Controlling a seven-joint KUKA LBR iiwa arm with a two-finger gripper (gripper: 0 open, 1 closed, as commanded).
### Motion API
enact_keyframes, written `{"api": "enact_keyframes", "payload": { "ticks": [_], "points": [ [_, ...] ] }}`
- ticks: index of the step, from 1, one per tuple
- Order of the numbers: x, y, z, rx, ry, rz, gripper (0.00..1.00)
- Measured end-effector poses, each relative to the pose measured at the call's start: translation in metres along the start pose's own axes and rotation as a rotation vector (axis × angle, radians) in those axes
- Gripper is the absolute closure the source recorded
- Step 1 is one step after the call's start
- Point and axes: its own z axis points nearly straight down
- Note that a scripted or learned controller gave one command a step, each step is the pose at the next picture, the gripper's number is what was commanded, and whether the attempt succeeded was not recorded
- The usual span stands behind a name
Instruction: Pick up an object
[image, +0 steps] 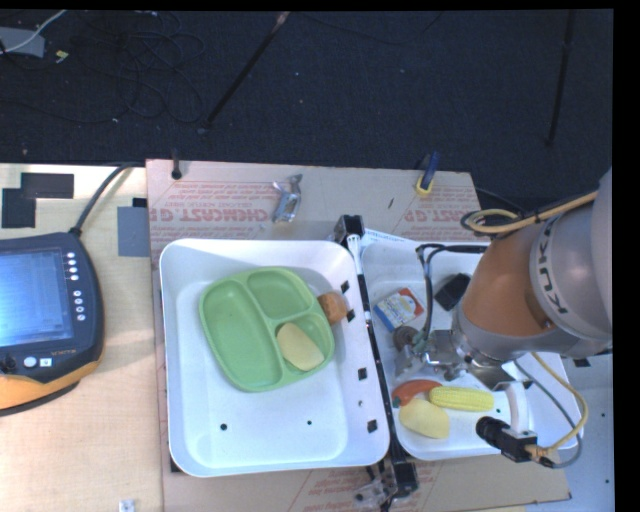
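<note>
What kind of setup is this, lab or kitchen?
Likely a robot lab: a KUKA arm over two white bins of toy food such as corn, a teach pendant alongside, cables on dark floor.

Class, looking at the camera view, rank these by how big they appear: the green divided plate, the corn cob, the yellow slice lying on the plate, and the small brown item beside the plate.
1. Green divided plate
2. Corn cob and yellow slice: alike
3. Small brown item

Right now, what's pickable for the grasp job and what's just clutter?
Pickable, in the bins:
corn cob
yellow lump
red piece
small packet
yellow slice on the green plate
brown lump

Clutter:
tablet
blue clamp
metal clamp
</note>
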Motion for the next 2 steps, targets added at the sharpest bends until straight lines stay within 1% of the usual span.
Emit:
{"api": "enact_keyframes", "payload": {
  "ticks": [1,2],
  "points": [
    [0.065,-0.035,-0.093,-0.004,0.002,-0.003,0.00],
    [0.052,-0.030,-0.067,-0.010,0.011,-0.009,0.00]
  ]
}}
